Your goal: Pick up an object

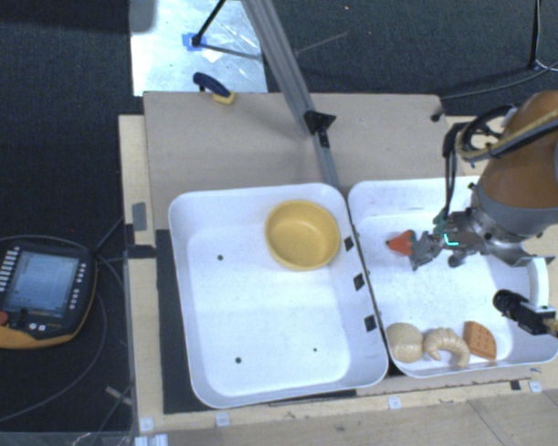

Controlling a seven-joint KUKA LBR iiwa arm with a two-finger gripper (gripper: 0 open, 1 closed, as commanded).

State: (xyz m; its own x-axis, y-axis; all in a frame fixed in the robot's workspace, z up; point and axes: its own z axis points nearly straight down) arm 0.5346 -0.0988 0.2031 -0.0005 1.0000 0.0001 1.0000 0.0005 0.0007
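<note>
Camera view: robot arm reaches over the right bin [379, 200], its gripper [433, 250] beside a small red-orange object [402, 242].

Whether the pincer stands open or closed cannot be told from this angle; nothing is visibly held between its tips. The red-orange piece lies on the bin floor just left of the gripper, near the divider between the two bins. A pale round roll [405, 342], a curled croissant-like piece [447, 345] and an orange waffle-like piece [480, 340] sit in a row along the near wall; a yellow bowl [302, 234] rests in the left bin [204, 293]. Judged from here, the risk is a sideways miss: the small piece looks offset from the tips, so a descent could nudge it toward the wall or close on air.
</note>
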